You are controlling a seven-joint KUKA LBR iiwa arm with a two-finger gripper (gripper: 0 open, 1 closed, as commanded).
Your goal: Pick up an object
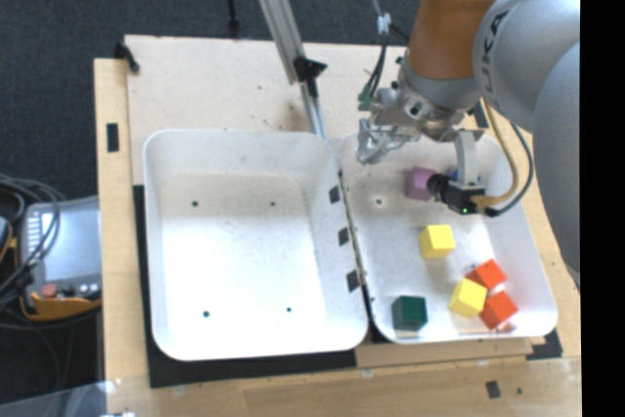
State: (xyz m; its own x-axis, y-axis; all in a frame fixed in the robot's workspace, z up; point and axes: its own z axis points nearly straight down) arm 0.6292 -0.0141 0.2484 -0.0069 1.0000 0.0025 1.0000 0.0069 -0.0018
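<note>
My gripper [374,149] hangs over the far left corner of the right bin [532,239], under the orange wrist band. Nothing shows between its fingers. A purple block [420,183] lies just right of the gripper, near the bin's far side. A yellow cube [437,240] sits mid-bin. Nearer the front are a second yellow cube [469,297], two orange-red blocks [493,293] touching it, and a dark green cube [410,312] at the front left.
The left bin [176,161] lies beside the right one, sharing a raised rim. A slanted aluminium bar [278,15] stands behind the bins. A black cable with a green light [467,202] hangs by the purple block.
</note>
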